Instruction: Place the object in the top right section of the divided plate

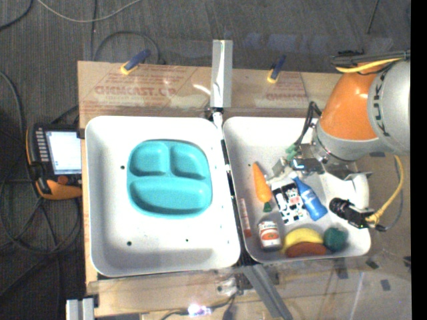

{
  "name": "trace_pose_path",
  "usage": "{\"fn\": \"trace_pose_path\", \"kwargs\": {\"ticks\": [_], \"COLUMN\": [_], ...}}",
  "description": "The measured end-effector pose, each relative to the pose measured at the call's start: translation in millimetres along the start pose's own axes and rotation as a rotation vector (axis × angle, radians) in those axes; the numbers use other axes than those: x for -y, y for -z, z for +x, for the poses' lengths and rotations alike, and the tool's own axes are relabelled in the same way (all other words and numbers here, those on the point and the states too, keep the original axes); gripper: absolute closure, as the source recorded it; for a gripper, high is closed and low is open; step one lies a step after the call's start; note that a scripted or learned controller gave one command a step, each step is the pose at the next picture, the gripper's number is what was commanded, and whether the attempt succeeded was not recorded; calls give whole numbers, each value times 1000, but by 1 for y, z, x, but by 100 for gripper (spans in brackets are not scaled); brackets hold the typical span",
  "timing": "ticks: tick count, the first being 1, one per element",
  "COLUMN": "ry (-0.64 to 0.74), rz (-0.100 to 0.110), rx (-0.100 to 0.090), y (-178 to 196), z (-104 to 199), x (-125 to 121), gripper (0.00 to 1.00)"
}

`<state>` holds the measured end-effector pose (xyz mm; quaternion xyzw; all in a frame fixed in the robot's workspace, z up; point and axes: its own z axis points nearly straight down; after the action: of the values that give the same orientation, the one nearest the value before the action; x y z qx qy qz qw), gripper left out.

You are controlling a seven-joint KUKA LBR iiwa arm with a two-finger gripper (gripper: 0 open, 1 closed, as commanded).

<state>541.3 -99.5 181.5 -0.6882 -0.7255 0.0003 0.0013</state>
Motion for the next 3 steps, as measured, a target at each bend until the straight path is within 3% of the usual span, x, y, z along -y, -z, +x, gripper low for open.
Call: {"fn": "trace_pose_path", "kwargs": {"ticks": [1, 2, 3], "ry": [398, 523, 499], "rz": [0, 0, 2], "rx": [2, 5, 4], "y": [70, 93, 23], "z": [87, 106, 109], "x": [-16, -33, -52], "gripper": [100, 100, 100]}}
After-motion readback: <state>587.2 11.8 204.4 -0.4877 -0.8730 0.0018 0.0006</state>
